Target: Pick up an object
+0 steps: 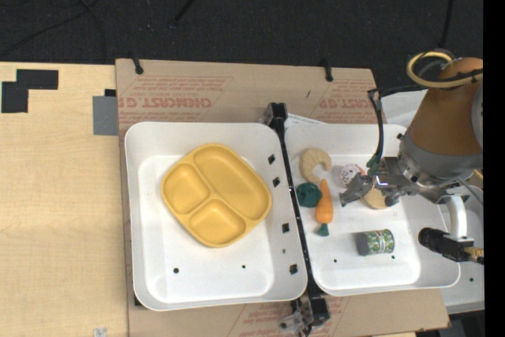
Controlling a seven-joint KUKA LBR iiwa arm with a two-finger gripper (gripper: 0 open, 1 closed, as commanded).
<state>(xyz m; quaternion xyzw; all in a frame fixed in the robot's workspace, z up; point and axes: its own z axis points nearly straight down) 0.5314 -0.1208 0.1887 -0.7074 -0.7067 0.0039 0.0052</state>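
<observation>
- On the bench, two white bins sit side by side: the left bin (150, 170) at nine o'clock of the divider, the right bin (394, 268) at three o'clock.
- One grey arm (442, 122) with an orange band enters from three o'clock and leans over the right bin.
- One yellow divided plate (215, 193), with three compartments, lies in the middle of the left bin.
- The gripper (359, 187) hangs over the right bin's middle; whether its claw is released or clenched cannot be told.
- One beige curved object (314, 162) lies at ten o'clock of the gripper, near it.
- One small can with a green label (374, 241) lies on its side at five o'clock of the gripper, apart from it.
- One orange carrot-shaped toy (324, 203) lies just beside the gripper at eight o'clock, its green tip pointing to six.
- One dark green object (308, 193) touches the carrot at nine o'clock.
- One tan round object (377, 198) sits at four o'clock, partly hidden under the wrist.
</observation>
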